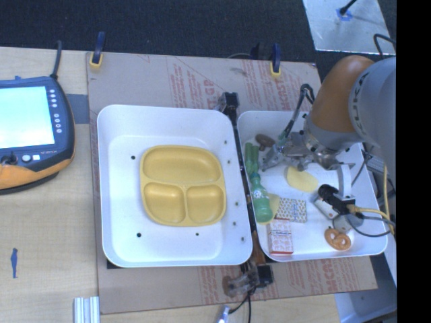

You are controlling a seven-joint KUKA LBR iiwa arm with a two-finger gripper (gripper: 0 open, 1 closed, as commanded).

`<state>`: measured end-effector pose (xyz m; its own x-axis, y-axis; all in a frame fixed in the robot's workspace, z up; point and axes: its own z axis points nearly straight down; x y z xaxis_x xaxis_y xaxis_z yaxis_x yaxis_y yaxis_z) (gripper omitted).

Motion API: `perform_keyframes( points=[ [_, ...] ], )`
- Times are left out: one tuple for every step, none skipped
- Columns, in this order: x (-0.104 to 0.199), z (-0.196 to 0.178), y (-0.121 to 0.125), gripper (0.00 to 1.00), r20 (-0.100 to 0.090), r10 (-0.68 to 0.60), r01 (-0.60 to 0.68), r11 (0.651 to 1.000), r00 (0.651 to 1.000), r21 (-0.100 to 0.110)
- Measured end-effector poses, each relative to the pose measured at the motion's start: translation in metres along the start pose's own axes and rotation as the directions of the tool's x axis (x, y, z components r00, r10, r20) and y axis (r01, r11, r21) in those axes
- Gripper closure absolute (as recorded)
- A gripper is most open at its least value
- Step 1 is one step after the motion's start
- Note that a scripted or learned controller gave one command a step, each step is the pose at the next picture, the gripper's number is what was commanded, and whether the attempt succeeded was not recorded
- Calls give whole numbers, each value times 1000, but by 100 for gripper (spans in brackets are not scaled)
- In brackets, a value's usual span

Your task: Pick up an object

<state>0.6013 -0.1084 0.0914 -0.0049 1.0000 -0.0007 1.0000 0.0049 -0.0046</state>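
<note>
- I see the arm reaching in from the right, over the right bin.
- The tool sits low in that bin's upper part; whether it is clenched or released I cannot tell.
- Candidate objects lie in the right bin: a green bottle along the left wall, a pale yellow piece just below the tool, a patterned packet, a red-and-white box, and a brown pretzel-shaped ring near the lower right corner.
- The left bin holds a yellow divided tray.
- A tablet-like pendant rests on the desk at far left.
</note>
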Motion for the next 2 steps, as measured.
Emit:
perform_keyframes(
  points=[
    [-29,-124,23,0,0,2,-2,1000,1000,-6],
    [-29,-12,-5,0,-1,0,0,1000,1000,1]
  ],
)
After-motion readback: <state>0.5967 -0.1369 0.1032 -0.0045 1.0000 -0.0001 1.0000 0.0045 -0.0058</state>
